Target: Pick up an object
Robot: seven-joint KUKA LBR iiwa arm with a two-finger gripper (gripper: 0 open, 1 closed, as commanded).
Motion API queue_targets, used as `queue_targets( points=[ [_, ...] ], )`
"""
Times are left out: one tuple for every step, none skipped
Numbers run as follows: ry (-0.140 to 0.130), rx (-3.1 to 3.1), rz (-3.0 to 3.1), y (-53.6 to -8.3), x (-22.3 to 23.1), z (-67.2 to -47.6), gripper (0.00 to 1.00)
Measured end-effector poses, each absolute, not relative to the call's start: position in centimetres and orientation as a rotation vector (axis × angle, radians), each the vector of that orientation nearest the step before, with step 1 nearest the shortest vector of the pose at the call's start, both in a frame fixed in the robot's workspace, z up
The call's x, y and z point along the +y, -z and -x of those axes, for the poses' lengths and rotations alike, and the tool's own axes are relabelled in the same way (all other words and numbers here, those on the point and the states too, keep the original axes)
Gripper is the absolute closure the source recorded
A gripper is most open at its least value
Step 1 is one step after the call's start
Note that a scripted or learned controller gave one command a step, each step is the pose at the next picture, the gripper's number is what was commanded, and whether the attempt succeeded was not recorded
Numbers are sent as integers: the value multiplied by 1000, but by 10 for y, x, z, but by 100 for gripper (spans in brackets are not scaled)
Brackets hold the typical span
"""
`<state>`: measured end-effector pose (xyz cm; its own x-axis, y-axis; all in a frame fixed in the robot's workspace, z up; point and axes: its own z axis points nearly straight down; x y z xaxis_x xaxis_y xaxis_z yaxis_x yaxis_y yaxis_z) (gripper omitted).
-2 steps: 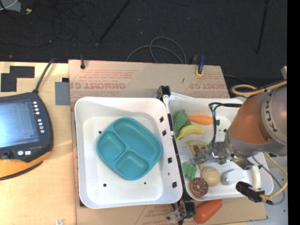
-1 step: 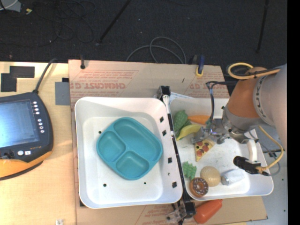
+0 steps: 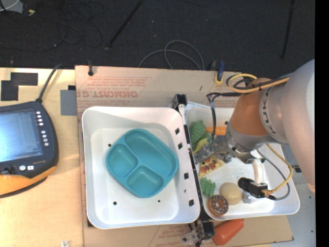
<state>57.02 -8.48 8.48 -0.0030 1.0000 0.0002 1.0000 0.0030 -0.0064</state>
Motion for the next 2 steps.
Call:
queue_targets(
  points=[
    [-2,-2220,2215,-190,-52,-489,0],
    [-8,-2217,2220,-98,-86,-488,0]
  ],
)
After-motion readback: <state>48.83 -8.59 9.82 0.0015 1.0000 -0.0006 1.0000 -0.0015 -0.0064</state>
